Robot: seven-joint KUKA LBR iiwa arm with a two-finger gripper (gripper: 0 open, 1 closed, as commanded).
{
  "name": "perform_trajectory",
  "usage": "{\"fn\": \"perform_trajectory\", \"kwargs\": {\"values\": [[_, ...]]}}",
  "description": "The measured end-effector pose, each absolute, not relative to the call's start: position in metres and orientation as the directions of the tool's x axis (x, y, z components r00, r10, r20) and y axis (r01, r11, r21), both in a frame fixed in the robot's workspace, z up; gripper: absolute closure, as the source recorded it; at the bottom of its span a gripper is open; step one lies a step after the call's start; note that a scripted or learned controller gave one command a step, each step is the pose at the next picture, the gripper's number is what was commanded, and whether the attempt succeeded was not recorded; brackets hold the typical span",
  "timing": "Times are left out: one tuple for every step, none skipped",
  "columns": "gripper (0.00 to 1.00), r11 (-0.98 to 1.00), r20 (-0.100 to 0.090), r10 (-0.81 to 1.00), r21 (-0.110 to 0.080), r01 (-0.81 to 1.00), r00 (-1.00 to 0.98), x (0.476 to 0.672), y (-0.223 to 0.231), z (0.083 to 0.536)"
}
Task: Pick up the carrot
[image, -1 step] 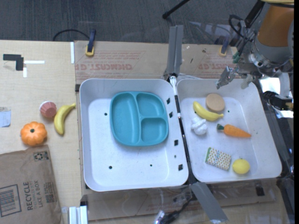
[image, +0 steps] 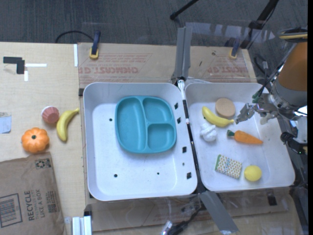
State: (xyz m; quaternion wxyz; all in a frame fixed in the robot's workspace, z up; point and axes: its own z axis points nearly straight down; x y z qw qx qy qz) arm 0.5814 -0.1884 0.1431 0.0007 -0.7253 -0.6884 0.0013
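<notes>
Lies just below-left of the end effector (image: 254,110): carrot (image: 246,138), long axis left-right; finger state unclear.

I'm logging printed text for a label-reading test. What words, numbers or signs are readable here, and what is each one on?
"RECYCLE LIKE A B...", cut off, with a recycling symbol and a barcode: on the brown paper bag at lower left.
"CHEMCEL GR...", red, upside down, partly legible: on the cardboard sheet behind the bins.
Red print on the right cardboard: too blurred to read.
Cracker packet: pattern too small to read.
</notes>
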Motion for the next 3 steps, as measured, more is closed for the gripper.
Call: {"fn": "perform_trajectory", "kwargs": {"values": [[0.0, -0.027, 0.0, 1.0, -0.001, 1.0, 0.027, 0.534, -0.206, 0.092], [1.0, -0.03, 0.0, 1.0, -0.001, 1.0, 0.03, 0.534, -0.207, 0.1], [1.0, 0.124, -0.001, 0.992, 0.0, 0.992, -0.124, 0.577, -0.176, 0.191]]}}
